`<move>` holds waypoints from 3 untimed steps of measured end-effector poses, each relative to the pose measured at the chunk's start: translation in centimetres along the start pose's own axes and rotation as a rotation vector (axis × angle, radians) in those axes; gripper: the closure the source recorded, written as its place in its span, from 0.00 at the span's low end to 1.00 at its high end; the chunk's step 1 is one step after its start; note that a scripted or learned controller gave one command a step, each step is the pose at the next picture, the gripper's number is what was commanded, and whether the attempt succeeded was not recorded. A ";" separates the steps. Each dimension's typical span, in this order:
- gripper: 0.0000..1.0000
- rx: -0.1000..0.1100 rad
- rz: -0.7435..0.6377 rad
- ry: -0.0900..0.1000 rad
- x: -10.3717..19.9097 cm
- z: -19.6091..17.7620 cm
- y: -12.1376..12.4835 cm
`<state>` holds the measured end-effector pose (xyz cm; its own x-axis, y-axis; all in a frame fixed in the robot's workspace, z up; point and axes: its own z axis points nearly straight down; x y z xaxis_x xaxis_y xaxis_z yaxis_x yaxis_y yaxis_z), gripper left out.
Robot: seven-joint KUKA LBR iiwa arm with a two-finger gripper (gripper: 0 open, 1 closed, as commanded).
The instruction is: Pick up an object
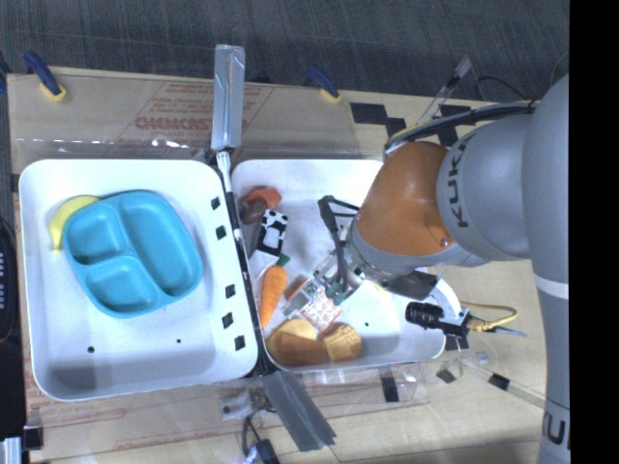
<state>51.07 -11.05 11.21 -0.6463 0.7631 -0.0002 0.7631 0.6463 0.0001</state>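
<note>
In the right bin [290,177], the lower left corner is crowded: a carrot [274,294], two bread pieces [311,341] and a small packet [320,307] lie close together. The arm's orange wrist [411,201] covers the bin's right half. Bare white floor shows along the bin's upper middle. In the left bin [58,356], a blue divided plate [133,251] fills the upper part; the lower strip is open.

Blue tray [135,249], orange carrot [273,295], white bins [126,365], black-white checkered block [274,231]

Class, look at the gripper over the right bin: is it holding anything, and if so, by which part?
It cannot be told. The gripper is low in the right bin, next to the carrot and bread rolls, but no object shows between its fingers.
</note>
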 end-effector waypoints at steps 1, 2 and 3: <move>0.00 0.003 0.583 0.001 -5.2 2.1 1.5; 0.00 0.003 0.583 0.001 -5.2 2.1 1.6; 0.00 -0.001 0.351 -0.002 -6.7 1.9 6.9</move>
<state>60.63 -11.71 9.27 -0.3447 0.9387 -0.0015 0.9387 0.3447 0.0011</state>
